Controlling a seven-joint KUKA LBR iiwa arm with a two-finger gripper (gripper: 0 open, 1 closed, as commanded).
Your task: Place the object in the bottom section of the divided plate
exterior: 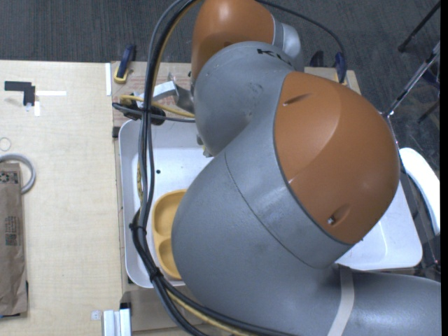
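So the arm [294, 208] pretty much hogs the whole shot, a big grey body with fat orange caps, coming in from the right and bending over the bins. Near the bottom edge, just left of it, there's a small white bracket thing [115, 320] sitting at the bench edge. A bit further in, the yellow divided plate [162, 233] peeks out from under the arm, lying in the left white bin [129, 187]; I can make out a couple of its sections, the rest is covered. Can't spot the object to be placed, and can't tell what the jaws are doing either, since the arm's bulk covers that whole area. A black cable bundle [145, 152] loops down across the bin's left side. Over on the right, a piece of the other white bin [402, 247] shows. Left of the bins is a pale wood tabletop [63, 187] with a brown paper bag [12, 236] at its left edge. Farthest back, it's dark grey carpet floor [84, 12].
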